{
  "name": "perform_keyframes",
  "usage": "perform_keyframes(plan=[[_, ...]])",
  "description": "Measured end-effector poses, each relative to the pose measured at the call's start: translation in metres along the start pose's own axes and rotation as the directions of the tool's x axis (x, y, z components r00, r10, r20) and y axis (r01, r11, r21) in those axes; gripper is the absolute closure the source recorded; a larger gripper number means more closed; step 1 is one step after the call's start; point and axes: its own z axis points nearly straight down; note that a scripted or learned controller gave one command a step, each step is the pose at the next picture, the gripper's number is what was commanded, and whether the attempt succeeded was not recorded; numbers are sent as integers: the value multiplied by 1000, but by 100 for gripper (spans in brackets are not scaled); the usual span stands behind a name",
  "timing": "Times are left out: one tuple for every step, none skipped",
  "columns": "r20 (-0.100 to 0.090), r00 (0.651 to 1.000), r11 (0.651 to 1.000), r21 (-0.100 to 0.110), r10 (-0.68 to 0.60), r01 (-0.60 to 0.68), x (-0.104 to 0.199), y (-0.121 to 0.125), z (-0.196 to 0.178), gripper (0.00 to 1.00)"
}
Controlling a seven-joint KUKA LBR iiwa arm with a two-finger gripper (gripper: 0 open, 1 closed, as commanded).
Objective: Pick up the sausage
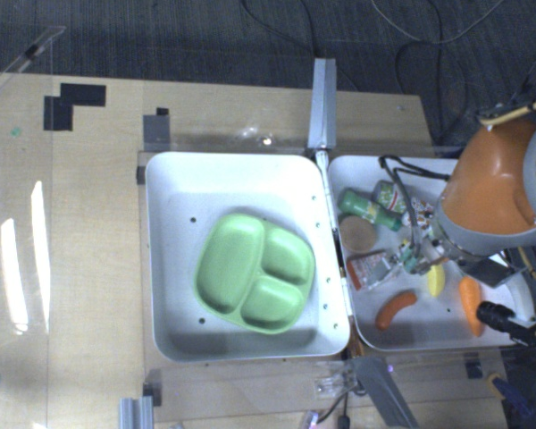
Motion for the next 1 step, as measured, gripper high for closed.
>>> perform_keyframes(plan=[[0, 998, 998, 0, -64, 64, -2, -1, 0, 0]])
